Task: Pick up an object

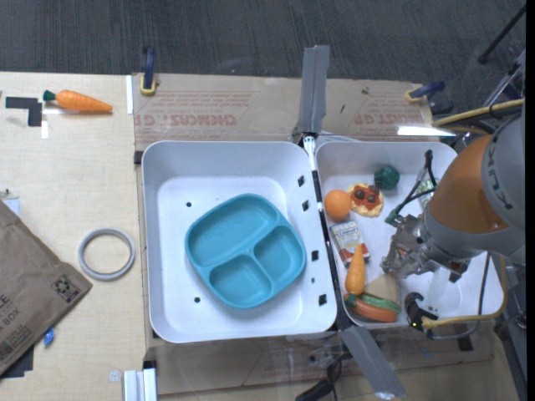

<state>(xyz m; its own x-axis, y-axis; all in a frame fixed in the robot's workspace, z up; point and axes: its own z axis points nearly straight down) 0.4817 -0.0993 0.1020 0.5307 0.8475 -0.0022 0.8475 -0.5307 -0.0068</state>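
Note:
The right bin [468, 144] holds several toy foods: an orange ball [337, 204], a small pizza piece [366, 199], a dark green item [386, 176], a white packet [346, 237], a carrot [356, 270] and a sandwich-like piece [374, 303] at the near edge. My gripper [401, 255] is low in this bin, just right of the carrot and above the sandwich-like piece. The wrist and its cables hide the gripper's tip, and nothing shows in its grasp.
A blue divided tray [245, 250] lies in the left bin [159, 224]. On the bench to the left are another carrot [77, 101], a grey tape ring [106, 252] and a cardboard box [29, 295]. Clamps [148, 69] stand along the far edge.

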